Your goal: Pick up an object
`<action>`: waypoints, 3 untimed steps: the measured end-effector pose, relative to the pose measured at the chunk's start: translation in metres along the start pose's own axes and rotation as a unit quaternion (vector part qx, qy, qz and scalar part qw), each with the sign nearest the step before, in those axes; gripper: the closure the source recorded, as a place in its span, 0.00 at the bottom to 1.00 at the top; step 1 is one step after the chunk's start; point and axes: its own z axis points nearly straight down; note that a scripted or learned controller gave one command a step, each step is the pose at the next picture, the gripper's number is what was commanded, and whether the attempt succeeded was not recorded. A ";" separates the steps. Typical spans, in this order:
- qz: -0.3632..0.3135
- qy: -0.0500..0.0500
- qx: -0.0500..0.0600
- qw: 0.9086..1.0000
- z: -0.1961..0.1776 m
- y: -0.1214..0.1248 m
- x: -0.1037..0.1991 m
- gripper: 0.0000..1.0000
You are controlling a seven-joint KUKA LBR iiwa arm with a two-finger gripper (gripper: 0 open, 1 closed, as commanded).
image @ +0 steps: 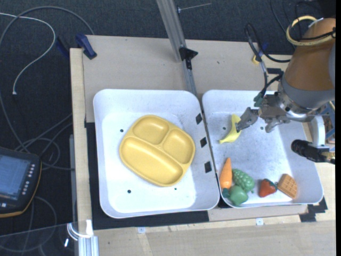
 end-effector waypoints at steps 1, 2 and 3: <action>0.000 0.000 0.000 1.000 0.000 0.000 0.000 0.00; 0.000 0.000 0.002 1.000 0.044 0.003 0.005 0.00; 0.001 0.000 0.003 1.000 0.104 -0.006 0.006 0.00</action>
